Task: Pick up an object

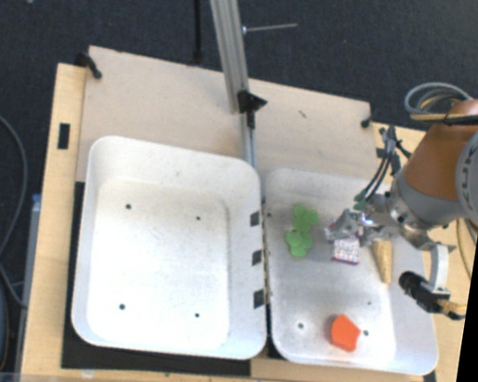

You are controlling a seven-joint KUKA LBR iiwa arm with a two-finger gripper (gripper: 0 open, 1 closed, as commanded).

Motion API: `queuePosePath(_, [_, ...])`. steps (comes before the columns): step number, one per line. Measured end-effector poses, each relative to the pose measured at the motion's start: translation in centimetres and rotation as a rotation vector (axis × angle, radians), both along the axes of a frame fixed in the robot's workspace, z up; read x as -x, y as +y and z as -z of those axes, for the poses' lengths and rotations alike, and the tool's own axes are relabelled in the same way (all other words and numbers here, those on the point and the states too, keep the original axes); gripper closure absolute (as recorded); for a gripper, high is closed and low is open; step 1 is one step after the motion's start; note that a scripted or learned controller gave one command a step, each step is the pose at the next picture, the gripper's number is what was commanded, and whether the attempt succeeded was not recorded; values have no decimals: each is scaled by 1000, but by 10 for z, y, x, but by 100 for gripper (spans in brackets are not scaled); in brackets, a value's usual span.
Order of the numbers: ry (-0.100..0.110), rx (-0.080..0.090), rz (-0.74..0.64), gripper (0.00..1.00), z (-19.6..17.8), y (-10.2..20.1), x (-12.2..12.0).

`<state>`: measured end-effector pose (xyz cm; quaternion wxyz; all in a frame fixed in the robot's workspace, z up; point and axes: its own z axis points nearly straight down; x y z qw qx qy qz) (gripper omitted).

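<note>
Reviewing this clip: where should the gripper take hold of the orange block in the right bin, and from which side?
Probably from straight above, closing across the orange block at its middle. It lies low and compact on the right bin floor, apart from other items, with open floor on both sides for the fingers.

My tool [347, 232] blurs into the small patterned thing [346, 252] beneath it. My arm [444, 173] partly covers the right bin's [307, 331] far rim.
</note>
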<state>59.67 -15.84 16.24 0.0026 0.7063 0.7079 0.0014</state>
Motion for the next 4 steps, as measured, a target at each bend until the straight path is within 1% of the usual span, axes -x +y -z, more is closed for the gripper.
queuePosePath(1, [-3, 1, -1, 100, -64, 1, -2])
queuePosePath(2, [-2, 1, -2, 100, -115, -1, -3])
queuePosePath(3, [5, -2, -4, 100, -102, 51, -1])
queuePosePath(4, [4, -2, -5, 100, -93, 106, -16])
